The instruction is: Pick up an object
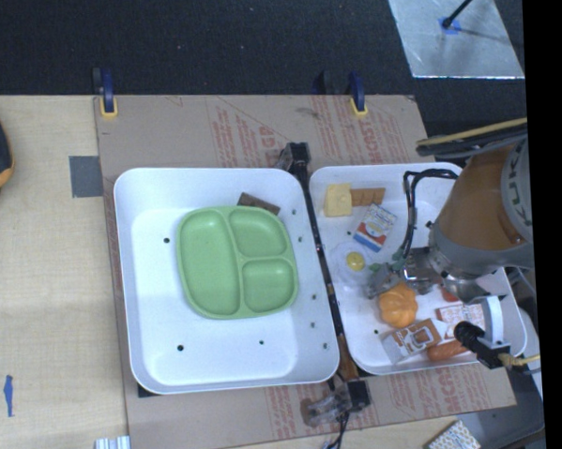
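Objects for picking lie in the right of two white bins [358, 356], one orange ball [397, 307] among them, just below the gripper [387, 277]. One grey arm [478, 223] reaches in over that bin. One green divided plate [236, 261] sits in the left bin [156, 357]. One yellow block [337, 201] lies near the right bin's top. Whether the gripper is open or closed cannot be told.

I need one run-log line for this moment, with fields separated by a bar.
arm: over right bin | hand: low among items, beside orange fruit | grasp: not visible | left bin: green divided plate
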Robot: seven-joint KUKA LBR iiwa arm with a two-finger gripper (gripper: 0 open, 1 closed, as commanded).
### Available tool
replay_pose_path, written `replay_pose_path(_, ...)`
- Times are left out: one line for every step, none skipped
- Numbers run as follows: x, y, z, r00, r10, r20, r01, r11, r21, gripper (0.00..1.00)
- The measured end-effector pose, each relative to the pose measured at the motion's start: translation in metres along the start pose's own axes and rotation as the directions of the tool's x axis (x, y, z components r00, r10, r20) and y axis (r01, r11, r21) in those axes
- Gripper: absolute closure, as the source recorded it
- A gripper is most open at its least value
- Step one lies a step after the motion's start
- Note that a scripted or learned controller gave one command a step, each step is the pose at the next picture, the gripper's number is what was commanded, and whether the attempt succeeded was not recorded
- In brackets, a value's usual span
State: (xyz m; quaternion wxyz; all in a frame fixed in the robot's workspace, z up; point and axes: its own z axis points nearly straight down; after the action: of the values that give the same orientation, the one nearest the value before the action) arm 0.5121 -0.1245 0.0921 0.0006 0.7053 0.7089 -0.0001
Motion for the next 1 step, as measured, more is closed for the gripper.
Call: replay_pose_path(0.0003, 0.0003, -0.0113, 1.000, -0.001, 0.000, 0.001, 1.000, -0.003, 1.00)
